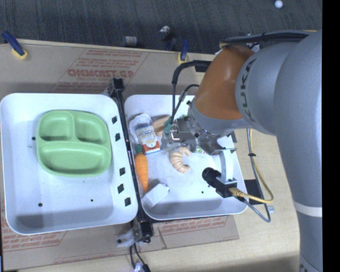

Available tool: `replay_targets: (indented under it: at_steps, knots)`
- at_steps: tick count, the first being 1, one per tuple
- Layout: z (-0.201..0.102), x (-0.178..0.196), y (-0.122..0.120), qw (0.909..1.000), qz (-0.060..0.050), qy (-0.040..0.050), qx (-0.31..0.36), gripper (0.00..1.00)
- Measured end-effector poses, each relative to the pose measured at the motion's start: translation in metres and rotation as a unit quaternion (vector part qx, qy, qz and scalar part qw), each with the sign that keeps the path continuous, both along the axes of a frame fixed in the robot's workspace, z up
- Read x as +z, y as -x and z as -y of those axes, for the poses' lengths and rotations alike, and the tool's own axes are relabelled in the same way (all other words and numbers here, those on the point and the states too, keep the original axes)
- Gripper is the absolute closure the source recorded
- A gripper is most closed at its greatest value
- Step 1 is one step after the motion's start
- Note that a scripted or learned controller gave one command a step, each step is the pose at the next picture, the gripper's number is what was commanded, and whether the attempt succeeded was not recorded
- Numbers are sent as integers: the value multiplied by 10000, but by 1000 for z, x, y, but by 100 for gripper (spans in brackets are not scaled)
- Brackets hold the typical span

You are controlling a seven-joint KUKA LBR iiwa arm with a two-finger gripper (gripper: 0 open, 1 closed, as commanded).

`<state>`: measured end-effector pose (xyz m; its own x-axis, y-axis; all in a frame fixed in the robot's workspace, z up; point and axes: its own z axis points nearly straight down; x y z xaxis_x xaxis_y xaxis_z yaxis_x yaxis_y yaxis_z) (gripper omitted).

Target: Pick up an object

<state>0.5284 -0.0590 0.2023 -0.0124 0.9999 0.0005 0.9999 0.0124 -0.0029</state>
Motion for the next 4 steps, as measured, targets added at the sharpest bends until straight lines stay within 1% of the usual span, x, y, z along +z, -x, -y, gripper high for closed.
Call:
replay_targets:
  at_steps: [1,2,3,4]
  knots:
    - [39,2,52,10000,1,9,-30,100]
    - [106,-2,27,10000,10,4,-42,100]
    - [106,-2,27,10000,11,3,-40,0]
    - [69,-106,-70,10000,55,12,-33,0]
